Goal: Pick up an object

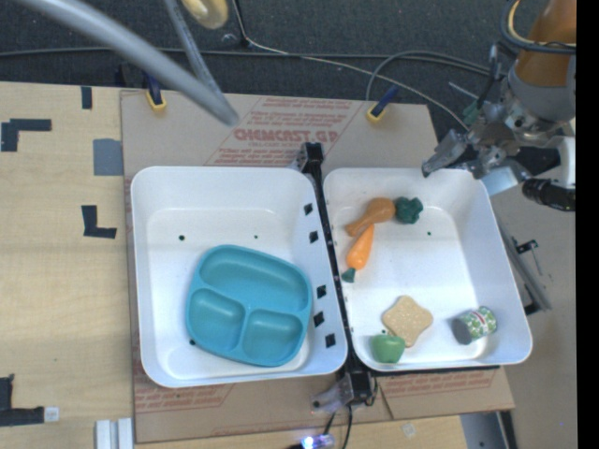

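Right bin (501,251): two carrots (367,227), broccoli (408,210), bread slice (408,318), green apple (387,348), can (475,325). Gripper (447,160) over far right rim, grip state unreadable. Advice: choose the can, standing apart; descend centred

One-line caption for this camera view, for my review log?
Gripper hovers at the right bin's far rim; toy carrot, bread slice and can inside, blue tray in left bin.

I'm seeing L bin (150,251) holding divided tray (249,305), near centre. R bin (501,269): two carrots (363,232) lying far-left, broccoli (408,210) just right of them. Toast (407,319) sitting near front, apple (387,348) touching its front-left, can (474,325) right of toast.
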`<control>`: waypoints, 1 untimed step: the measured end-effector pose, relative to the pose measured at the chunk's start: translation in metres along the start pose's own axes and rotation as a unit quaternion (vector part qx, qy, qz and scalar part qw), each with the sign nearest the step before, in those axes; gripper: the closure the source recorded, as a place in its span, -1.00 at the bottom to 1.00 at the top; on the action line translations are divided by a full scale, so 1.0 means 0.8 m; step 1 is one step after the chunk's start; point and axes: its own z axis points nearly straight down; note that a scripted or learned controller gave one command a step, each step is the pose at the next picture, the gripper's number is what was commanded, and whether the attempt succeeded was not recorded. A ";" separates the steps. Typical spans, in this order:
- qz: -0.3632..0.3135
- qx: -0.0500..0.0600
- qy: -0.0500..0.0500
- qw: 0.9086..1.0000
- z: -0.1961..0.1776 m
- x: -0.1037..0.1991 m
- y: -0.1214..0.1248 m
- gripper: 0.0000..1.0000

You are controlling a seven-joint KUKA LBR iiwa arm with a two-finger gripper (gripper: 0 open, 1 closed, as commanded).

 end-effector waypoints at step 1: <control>-0.002 -0.007 -0.001 1.000 -0.011 0.001 0.003 -1.00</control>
